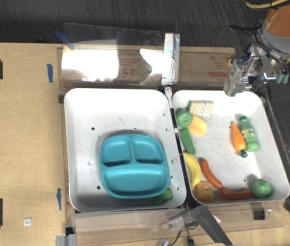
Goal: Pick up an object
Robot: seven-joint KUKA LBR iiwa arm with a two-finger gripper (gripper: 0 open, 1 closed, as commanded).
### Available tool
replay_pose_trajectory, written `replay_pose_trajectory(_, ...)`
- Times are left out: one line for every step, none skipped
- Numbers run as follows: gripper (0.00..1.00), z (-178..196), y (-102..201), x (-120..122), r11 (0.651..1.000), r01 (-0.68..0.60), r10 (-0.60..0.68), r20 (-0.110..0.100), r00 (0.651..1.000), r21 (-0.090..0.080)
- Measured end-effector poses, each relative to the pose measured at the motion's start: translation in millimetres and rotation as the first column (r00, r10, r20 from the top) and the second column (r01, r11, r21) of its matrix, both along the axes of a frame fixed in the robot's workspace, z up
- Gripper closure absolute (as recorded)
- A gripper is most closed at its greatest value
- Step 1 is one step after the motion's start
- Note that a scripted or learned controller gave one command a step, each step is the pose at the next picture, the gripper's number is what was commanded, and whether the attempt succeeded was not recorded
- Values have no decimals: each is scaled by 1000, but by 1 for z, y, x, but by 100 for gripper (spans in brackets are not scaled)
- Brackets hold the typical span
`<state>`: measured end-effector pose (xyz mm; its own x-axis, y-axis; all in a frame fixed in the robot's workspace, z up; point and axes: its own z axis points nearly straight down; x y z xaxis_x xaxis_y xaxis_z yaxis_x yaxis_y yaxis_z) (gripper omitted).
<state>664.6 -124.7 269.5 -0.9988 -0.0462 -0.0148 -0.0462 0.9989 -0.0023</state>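
Hovering over the upper right corner of the shallow white right bin [273,137], your two-finger metal gripper [239,84] carries nothing I can see; whether it's wide or narrow, I cannot tell. The nearest likely pick, the orange plastic carrot [237,136], lies toward 6 o'clock from it, long axis running 12 to 6. A green knobbly toy [248,135] touches its 3 o'clock side, so you've more open floor at 9 o'clock. The teal divided tray [133,164] sits well apart.
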Motion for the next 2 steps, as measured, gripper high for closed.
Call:
replay_pose_trajectory(100, 15, 39, 4, 996, -92, 92, -3, 996, 1)
replay_pose_trajectory(100, -7, 52, -38, 977, -212, 212, -10, 977, 2)
